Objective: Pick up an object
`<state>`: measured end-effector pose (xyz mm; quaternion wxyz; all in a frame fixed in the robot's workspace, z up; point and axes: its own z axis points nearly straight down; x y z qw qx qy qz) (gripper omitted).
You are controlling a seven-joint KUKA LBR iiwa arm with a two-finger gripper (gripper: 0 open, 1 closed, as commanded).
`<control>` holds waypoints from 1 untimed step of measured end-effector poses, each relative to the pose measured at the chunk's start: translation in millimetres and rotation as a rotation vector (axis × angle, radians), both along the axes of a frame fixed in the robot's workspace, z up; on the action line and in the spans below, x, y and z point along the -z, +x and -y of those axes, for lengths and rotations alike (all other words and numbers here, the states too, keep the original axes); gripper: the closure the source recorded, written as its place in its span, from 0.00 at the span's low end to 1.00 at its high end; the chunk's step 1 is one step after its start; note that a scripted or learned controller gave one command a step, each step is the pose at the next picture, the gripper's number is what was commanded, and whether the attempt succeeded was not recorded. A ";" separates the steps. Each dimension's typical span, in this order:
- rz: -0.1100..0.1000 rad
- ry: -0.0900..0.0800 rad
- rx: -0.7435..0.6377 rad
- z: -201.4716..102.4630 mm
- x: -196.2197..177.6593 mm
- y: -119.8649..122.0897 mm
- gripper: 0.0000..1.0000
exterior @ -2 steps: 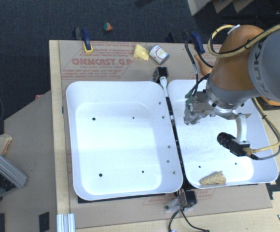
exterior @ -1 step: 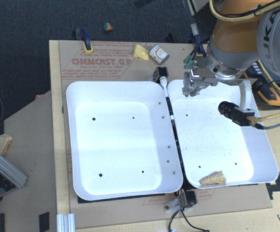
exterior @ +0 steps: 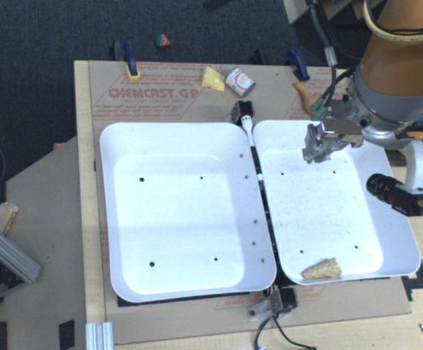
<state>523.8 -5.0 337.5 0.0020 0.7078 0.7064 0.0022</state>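
The gripper (exterior: 315,154) hangs over the far part of the right bin (exterior: 386,257), close to the back wall. From this slanted view I cannot tell if it is released or clenched, and I see nothing held in it.

The only thing to pick inside the bins is a small tan crumbly piece (exterior: 321,270), like a bit of sponge or bread. It lies well apart from the gripper, toward the near edge of the same bin, almost straight toward the camera from the gripper and just beside the front wall. The left bin (exterior: 117,195) is on the other side of the gripper, beyond the dividing rims.

To do the step well, I think the arm should first travel at safe height toward the near wall, then stop above the middle of the piece. The piece is long and low, so closing across its short side seems better. Because it lies so near the wall, the descent should be vertical, with care that nothing strikes the rim. It looks soft, so a gentle closing may be enough.
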 end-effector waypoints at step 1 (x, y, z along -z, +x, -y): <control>0.015 0.004 -0.009 -48.5 -152.8 -15.3 1.00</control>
